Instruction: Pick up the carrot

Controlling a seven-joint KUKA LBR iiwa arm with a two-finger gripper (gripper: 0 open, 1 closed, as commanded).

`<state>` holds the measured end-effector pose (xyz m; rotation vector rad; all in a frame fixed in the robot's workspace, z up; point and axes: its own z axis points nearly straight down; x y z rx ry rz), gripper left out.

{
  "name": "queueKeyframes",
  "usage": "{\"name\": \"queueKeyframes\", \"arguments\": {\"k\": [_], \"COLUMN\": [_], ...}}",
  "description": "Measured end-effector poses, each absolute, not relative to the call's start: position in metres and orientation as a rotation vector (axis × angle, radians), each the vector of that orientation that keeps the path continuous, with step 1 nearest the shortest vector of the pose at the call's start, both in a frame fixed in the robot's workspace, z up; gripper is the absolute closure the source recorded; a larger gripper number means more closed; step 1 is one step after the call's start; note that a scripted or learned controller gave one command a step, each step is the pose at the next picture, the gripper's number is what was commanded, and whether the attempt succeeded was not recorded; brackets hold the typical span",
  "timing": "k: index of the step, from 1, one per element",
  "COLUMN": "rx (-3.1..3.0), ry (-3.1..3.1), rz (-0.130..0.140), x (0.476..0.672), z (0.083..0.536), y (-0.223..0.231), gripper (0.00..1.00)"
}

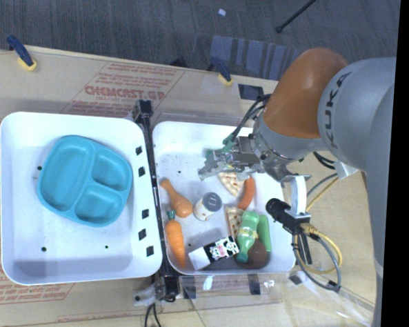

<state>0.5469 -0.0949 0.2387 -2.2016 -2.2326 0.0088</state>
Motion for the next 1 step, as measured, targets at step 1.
{"name": "queueKeyframes", "arguments": {"k": [1], "rx": [-2.193], "ry": [-2.274], "rz": [-0.013], "x": [0.5135], "z": [0.1342], "y": [-0.0931], "gripper": [0.0]}}
